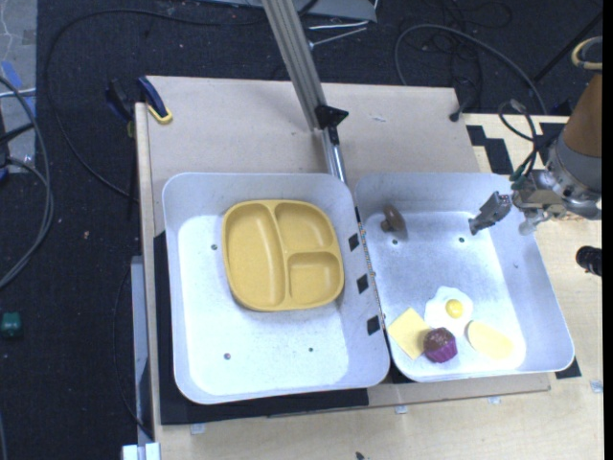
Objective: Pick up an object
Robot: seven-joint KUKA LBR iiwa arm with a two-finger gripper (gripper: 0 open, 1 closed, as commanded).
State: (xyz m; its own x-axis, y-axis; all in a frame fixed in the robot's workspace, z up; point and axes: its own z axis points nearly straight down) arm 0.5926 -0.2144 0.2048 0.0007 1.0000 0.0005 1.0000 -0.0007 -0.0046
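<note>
Your things to grab sit in the near corner of the right white bin (pixel 546 286): a flat yellow cheese square (pixel 408 332), a purple round toy like an onion or plum (pixel 440 345), a white fried egg toy w/ a yellow yolk (pixel 450 307) and a pale yellow oval slice (pixel 490 339). A small brown lump (pixel 393 221) sits alone near the far left side of that bin. The gripper (pixel 508 209) hangs by the bin's far right edge, well apart from all of them, w/ nothing in it; you can see a dark finger poking left, but I can't tell if the jaws are spread or closed. What could go wrong: the cheese, purple toy and egg touch or nearly touch, so a finger coming down may land on two at once or push one away. The flat ones lie low, so fingers may slide over them & close on air. The oval is near the bin's front rim, so a finger could bump that wall. The purple toy stands tallest & looks easiest, but it may roll. The brown lump has lots of bare floor around it. The bin's middle is open room for you to move. The left white bin (pixel 192 286) holds just a yellow plastic tray w/ three parts (pixel 283 254), and a grey metal pole (pixel 297 51) leans over the far side, away from your path.
</note>
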